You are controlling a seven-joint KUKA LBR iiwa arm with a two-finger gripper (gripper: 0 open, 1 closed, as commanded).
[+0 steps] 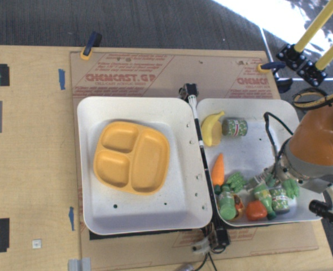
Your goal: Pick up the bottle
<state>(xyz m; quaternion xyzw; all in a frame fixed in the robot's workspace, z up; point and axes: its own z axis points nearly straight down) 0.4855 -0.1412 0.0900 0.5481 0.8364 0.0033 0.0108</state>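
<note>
Arm: it reaches in from the right edge of the frame, and its orange band [320,137] hangs over the right bin [251,101].
Gripper: the gripper [270,180] is low in the lower right part of that bin, right at the pile of toy food.
Grip state: I cannot tell whether it is spread or pressed together, because the wrist hides too much, and nothing is visibly pinched.
Bottle: my read is that it is the green bottle [227,203] lying at the bottom left of the right bin, close to the divider between the bins.
Key relation: the bottle lies to the left of the gripper and slightly lower in the frame, with a red piece [255,209] and a green packet [276,199] in between.
Long axis: it seems to run roughly up and down the frame, so a grasp across its width would close left to right.
Crowding: a leafy green toy [234,180] sits just above the bottle, and a carrot [218,170] is just above that.
Bystanders: a banana [211,127] and a can [234,127] are at the top of the bin, well apart from the bottle.
Next move, judged: shift left over the clutter before descending.
</note>
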